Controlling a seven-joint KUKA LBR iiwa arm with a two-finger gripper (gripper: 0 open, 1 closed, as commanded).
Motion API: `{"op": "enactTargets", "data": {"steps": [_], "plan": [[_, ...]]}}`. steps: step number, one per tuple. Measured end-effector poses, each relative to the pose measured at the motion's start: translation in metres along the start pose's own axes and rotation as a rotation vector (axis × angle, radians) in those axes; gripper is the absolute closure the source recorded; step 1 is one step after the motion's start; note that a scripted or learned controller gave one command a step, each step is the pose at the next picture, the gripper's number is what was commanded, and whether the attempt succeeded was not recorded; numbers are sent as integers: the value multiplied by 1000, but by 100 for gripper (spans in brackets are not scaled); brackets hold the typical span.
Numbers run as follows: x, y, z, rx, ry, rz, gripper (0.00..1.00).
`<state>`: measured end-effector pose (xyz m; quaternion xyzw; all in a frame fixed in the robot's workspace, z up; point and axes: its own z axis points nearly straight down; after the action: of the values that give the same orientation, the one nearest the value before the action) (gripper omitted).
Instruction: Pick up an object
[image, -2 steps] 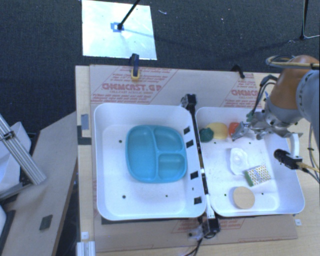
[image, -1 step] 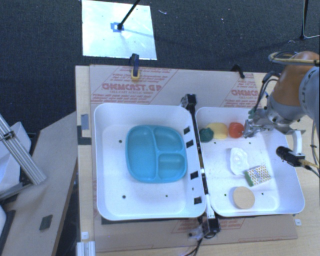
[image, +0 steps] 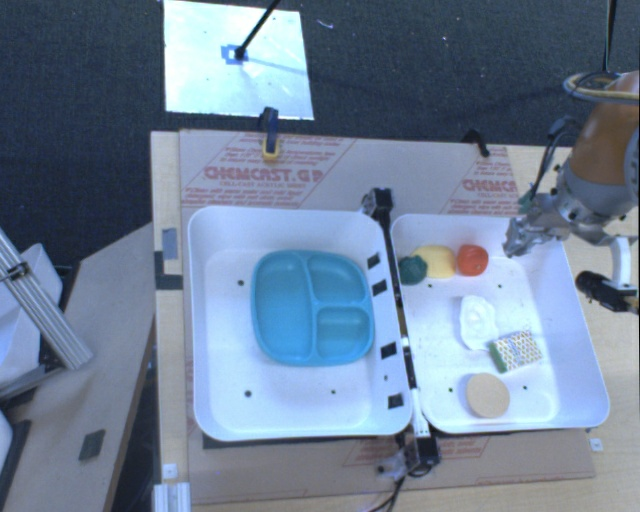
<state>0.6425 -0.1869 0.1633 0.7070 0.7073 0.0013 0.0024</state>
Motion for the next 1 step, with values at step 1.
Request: {"op": "enactTargets", "data": {"steps": [1], "plan": [[0, 1, -53, 1, 0, -4, 100]]}}
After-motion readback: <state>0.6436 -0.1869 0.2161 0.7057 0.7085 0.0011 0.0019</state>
